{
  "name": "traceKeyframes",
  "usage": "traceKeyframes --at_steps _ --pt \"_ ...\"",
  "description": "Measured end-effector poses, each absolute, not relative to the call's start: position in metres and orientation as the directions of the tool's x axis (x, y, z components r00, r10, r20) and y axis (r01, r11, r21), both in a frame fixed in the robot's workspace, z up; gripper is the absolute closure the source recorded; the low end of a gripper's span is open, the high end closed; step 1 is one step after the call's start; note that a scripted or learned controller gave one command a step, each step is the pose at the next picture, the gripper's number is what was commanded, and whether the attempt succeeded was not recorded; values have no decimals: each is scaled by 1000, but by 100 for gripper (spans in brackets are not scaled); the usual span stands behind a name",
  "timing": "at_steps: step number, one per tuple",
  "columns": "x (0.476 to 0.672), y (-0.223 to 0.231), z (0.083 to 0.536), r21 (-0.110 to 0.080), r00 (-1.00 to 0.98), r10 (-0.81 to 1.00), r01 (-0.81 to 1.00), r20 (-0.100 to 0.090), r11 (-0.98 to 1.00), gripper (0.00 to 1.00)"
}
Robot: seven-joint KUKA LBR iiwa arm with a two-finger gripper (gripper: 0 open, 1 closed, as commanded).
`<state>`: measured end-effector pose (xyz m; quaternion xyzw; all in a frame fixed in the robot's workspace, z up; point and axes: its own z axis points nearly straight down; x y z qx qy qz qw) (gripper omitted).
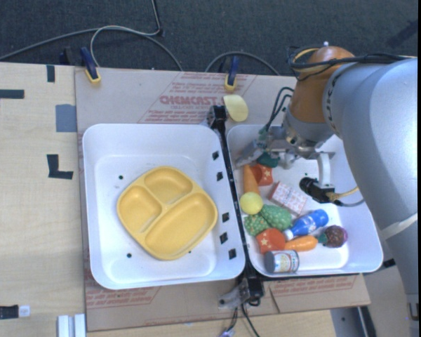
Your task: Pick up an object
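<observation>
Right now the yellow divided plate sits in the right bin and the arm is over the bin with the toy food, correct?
Not quite. The camera view shows the yellow divided plate in the left bin, alone there. The rest holds: the arm's gripper is over the right bin, which holds the toy food.

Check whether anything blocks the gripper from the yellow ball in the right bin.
Nothing visible covers the yellow ball from above. The gripper hovers up-right of it, with an orange block between them; green toys crowd its lower side.
</observation>
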<state>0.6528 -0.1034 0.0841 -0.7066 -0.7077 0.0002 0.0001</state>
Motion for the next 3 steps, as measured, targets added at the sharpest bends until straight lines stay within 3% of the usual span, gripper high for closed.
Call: traceKeyframes --at_steps 1,2,3 --pt "631 -126 85 0 0 1000 1000 -2 0 0" --pt "666 -100 84 -6 0 1000 1000 -7 0 0" --pt "602 -99 85 -1 0 1000 1000 -1 0 0"
